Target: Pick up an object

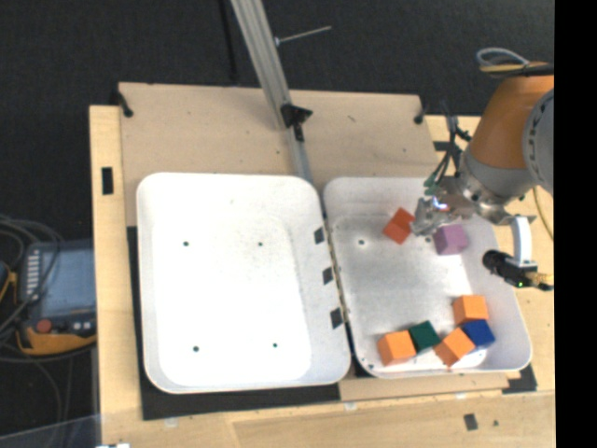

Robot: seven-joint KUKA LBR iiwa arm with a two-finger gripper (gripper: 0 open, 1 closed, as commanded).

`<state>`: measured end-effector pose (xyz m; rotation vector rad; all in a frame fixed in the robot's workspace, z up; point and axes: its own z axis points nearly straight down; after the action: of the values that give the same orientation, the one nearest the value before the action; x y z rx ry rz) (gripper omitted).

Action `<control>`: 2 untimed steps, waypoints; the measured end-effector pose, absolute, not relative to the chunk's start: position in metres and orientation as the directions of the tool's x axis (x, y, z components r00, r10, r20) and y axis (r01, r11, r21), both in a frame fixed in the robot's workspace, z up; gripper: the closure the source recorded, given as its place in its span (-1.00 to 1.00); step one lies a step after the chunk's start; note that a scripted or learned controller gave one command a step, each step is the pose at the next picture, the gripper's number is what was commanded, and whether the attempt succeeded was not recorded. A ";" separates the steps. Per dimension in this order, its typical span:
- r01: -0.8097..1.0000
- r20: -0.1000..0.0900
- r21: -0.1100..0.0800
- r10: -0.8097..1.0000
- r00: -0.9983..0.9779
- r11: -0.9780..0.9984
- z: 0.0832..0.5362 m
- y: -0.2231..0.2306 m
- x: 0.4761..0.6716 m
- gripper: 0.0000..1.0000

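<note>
Where tool (pixel 431 215) hangs, red block (pixel 399 225) left, purple block (pixel 451 240) right

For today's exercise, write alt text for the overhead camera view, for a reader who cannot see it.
A grey robot arm with an orange band lowers its gripper into the right-hand shallow white bin, between an orange-red block and a purple cube. More coloured blocks cluster at that bin's near edge, beside the left white bin.

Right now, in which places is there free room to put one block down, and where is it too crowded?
The left bin is bare white floor from rim to rim. The right bin is open in its middle, below the red-orange block. Crowded: its lower right corner, around the green block, and near the gripper beside the purple block.
</note>
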<state>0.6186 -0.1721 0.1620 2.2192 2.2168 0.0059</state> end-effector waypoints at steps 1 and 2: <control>1.000 -0.002 0.009 1.000 -0.003 0.003 0.227 -0.176 0.621 1.00; 1.000 -0.003 0.002 1.000 -0.004 0.004 0.225 -0.177 0.622 1.00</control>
<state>0.6220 -0.1772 0.2253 2.2145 2.2229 -0.0010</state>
